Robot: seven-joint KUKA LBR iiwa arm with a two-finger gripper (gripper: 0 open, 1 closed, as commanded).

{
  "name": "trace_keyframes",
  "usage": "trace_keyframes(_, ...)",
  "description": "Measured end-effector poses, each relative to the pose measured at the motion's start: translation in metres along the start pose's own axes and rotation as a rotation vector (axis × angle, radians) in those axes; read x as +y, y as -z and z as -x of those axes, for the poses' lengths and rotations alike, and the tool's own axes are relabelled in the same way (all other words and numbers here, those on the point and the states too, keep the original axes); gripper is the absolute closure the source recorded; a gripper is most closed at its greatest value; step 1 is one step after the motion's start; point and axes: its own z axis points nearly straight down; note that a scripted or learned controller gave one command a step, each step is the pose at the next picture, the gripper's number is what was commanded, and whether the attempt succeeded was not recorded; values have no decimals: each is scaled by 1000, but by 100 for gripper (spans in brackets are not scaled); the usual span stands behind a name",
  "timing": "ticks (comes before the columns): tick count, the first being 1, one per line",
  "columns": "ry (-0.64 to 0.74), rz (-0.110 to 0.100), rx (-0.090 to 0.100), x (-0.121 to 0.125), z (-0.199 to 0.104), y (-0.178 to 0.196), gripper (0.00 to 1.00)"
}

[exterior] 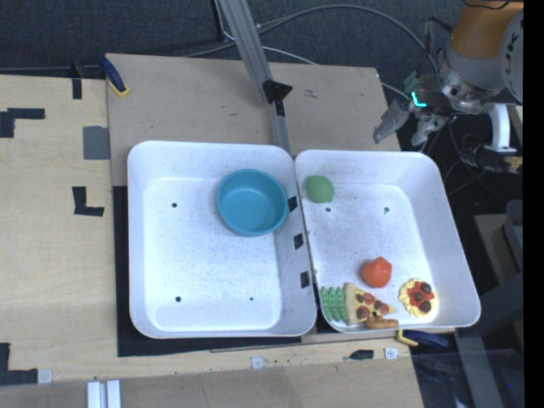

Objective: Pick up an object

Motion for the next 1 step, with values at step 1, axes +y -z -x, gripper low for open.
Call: trace_keyframes(1,0,0,0,0,0,0,0)
